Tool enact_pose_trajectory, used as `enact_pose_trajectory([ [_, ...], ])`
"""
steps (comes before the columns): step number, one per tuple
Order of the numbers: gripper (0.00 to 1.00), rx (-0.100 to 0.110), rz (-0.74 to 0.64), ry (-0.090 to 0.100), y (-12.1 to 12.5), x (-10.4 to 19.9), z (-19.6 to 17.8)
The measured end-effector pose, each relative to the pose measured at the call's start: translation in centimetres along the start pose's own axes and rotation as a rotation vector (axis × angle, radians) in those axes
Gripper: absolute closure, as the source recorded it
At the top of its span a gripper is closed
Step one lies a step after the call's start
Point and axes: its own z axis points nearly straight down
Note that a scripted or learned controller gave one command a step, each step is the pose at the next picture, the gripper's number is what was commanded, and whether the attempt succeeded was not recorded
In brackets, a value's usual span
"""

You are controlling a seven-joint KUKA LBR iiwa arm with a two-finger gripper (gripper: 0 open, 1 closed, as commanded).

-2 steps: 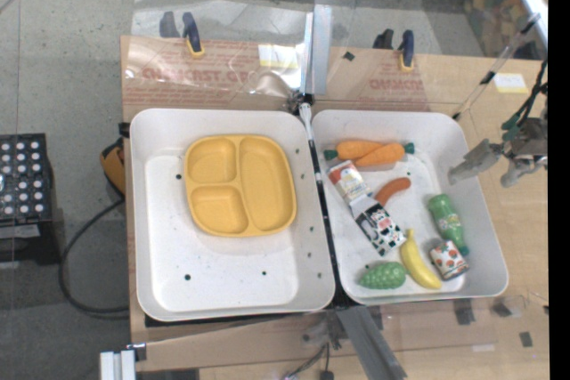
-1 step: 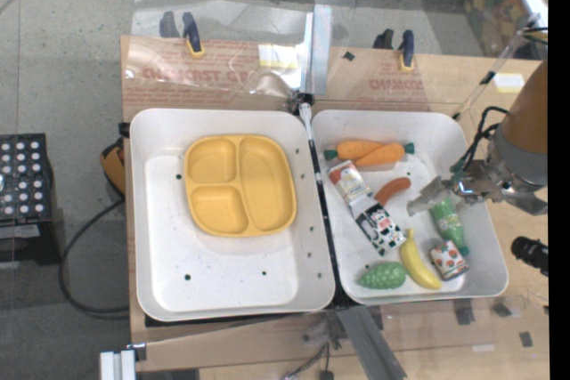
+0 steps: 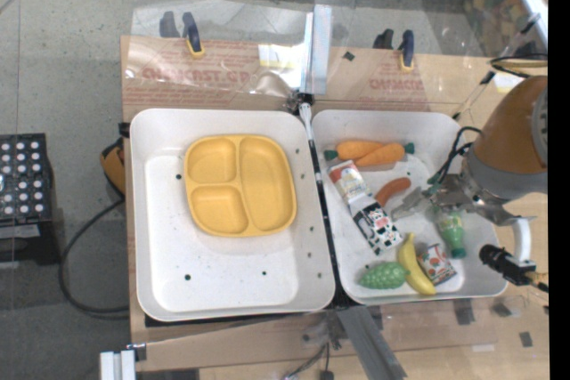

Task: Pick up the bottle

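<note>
A white bottle (image 3: 364,206) with a red cap and a black-and-white patch lies slanted in the left half of the right bin (image 3: 463,136). A small green bottle-like item (image 3: 452,235) lies near that bin's right wall. My gripper (image 3: 420,201) hangs low over the right bin, between the two, just right of a red sausage (image 3: 393,189). It is to the right of the white bottle and up-left of the green item. I see nothing held in it.
Two carrots (image 3: 370,152) lie at the back of the right bin. A banana (image 3: 413,263), a green bumpy fruit (image 3: 382,276) and a small carton (image 3: 437,263) lie at its front. A yellow divided plate (image 3: 240,184) sits in the left bin (image 3: 160,280).
</note>
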Motion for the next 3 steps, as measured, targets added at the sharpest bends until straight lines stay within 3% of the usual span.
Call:
enact_pose_trajectory([
  [1,1.0,0.009,0.005,-0.005,-0.4,-0.3,-0.5],
  [2,1.0,0.012,0.213,-0.012,2.6,0.7,-6.0],
  [3,0.0,0.012,0.213,-0.013,2.6,0.7,-6.0],
])
